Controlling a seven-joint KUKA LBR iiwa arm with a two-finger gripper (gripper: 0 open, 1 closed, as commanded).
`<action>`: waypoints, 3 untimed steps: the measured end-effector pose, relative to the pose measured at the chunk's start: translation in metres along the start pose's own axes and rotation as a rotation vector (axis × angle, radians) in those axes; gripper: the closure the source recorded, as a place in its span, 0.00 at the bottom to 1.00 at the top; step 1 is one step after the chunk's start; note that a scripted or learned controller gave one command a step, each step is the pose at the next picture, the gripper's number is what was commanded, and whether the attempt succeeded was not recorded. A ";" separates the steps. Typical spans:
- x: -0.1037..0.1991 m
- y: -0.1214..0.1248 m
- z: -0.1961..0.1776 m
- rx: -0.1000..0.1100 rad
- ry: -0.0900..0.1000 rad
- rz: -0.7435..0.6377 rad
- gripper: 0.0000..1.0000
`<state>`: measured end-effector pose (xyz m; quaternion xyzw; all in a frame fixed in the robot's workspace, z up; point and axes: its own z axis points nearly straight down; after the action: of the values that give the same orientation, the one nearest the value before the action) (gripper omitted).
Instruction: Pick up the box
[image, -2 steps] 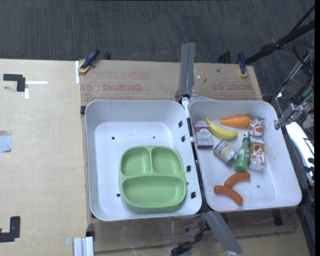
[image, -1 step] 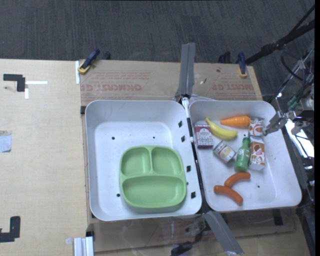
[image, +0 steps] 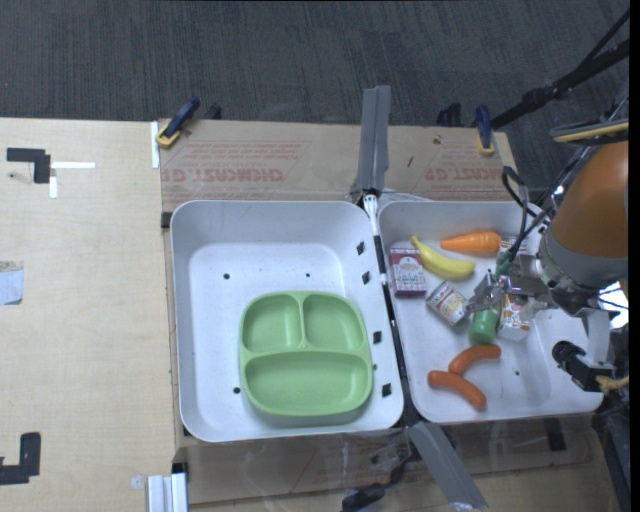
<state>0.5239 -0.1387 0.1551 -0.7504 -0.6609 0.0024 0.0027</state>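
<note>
Underneath, pale wooden bench (image: 80, 330), dark carpet (image: 250, 50).

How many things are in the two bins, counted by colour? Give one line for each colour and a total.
Green: 2, the plate and a small green item
Yellow: 1, the banana
Orange: 3, the carrot and two sausages
Red and white: 1, the box
Mixed print: 2, a can and a packet
Total: 9
</note>
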 end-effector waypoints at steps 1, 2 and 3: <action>-0.061 -0.029 -0.064 -0.003 -0.001 -0.047 0.00; -0.066 -0.023 -0.143 -0.003 -0.002 0.096 0.00; -0.006 -0.047 0.015 0.001 0.000 0.363 0.00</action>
<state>0.4766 -0.1387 0.1403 -0.8575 -0.5145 0.0032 0.0029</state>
